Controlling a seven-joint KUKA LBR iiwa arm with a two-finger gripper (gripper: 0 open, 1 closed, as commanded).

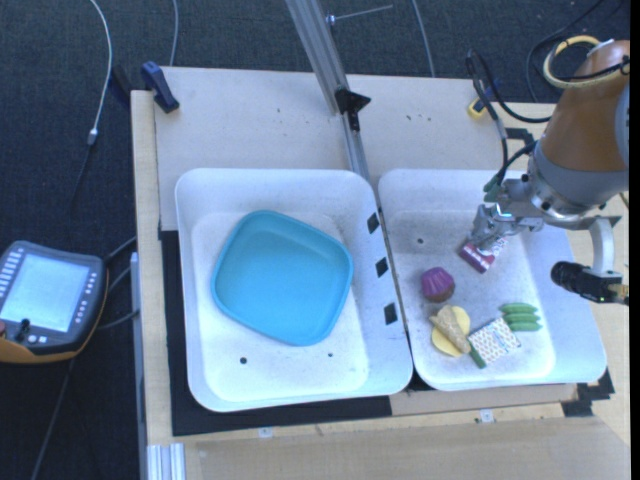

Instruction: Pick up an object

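One small maroon block (pixel 478 256) sits directly under my gripper (pixel 488 236), its fingers pinching it, long axis slanting toward bin centre.

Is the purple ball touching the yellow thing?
Apart. The camera view shows white bin floor between the purple ball and the yellow thing.

A blue clamp (pixel 158 85) is fixed at the far left corner of the bench (pixel 250 118). A metal pole (pixel 320 58) is seen slanting across the bench. A handheld control pad (pixel 45 298) with a lit screen is laid on the dark floor (pixel 60 88), left of the bench, beside thin cables (pixel 100 58).
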